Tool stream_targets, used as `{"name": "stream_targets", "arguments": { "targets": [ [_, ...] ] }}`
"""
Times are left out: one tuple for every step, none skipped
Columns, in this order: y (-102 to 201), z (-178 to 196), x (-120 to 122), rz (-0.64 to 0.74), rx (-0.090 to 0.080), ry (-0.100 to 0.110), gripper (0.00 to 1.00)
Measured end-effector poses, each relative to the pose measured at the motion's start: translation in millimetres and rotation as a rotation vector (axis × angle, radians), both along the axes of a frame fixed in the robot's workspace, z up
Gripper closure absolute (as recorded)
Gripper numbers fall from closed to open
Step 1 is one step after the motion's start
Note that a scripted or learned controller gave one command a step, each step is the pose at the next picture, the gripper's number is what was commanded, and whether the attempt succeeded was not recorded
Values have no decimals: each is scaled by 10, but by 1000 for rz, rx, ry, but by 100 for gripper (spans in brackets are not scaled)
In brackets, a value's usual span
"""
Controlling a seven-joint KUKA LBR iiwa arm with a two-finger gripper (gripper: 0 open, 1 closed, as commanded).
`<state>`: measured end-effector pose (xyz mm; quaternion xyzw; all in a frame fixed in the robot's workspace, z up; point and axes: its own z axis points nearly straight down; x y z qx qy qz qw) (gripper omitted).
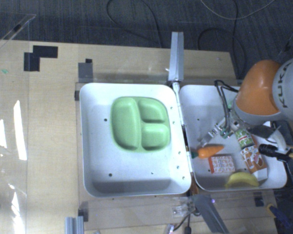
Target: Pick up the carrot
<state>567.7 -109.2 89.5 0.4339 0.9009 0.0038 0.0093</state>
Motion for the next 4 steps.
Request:
{"name": "stream_targets", "arguments": {
  "targets": [
    [-496,1159,357,7,0,14,0],
    [-35,708,-125,281,-1,17,0],
    [164,-10,-149,534,-8,8,0],
    [146,96,-113,525,-11,-1,100]
  ]
}}
